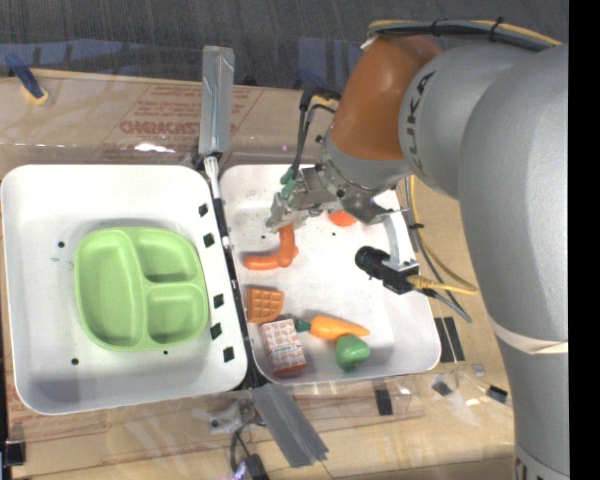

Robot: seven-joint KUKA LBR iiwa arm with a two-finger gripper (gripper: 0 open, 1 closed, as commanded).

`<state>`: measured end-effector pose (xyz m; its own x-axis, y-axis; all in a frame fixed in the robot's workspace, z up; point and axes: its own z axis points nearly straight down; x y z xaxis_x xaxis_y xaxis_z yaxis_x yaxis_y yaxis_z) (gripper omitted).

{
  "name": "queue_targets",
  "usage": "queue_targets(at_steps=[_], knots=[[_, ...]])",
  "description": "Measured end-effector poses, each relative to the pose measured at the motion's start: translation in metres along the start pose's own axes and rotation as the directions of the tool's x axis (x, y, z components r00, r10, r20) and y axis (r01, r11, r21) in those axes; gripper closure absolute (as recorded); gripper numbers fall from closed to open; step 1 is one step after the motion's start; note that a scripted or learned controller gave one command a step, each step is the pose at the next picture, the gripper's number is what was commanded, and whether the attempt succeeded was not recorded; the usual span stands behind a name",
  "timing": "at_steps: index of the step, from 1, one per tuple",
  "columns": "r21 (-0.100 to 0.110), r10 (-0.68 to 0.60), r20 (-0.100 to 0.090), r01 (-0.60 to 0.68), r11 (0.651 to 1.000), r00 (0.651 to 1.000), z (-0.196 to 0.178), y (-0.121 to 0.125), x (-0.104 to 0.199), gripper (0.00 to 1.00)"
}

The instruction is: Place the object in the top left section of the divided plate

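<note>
The arm (480, 138) is being cut off by the top and bottom edges. The back right part of the right bin (420, 340) is being hidden beneath it, and a small orange-red thing (342, 219) is being partly covered there, too small to be identified.

The arm (480, 118) carries the letters "KUKA" in grey along its grey shell, just beside the orange band. The clear plastic sheet (155, 118) behind the bins shows red printed lettering, mirrored and too faint to read. The small box (281, 348) in the right bin bears print too small to read
</note>
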<state>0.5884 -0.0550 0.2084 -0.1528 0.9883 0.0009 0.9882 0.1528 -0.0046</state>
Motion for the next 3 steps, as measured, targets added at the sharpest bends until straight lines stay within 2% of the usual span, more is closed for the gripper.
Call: queue_targets(at_steps=[1, 2, 3], knots=[[-0.003, -0.385, 0.003, 0.385, 0.923, 0.923, 0.017, 0.042, 0.05, 1.0], [0.001, -0.57, 0.001, 0.57, 0.822, 0.822, 0.015, 0.028, 0.128, 1.0], [0.001, -0.57, 0.001, 0.57, 0.822, 0.822, 0.015, 0.028, 0.127, 0.0]])
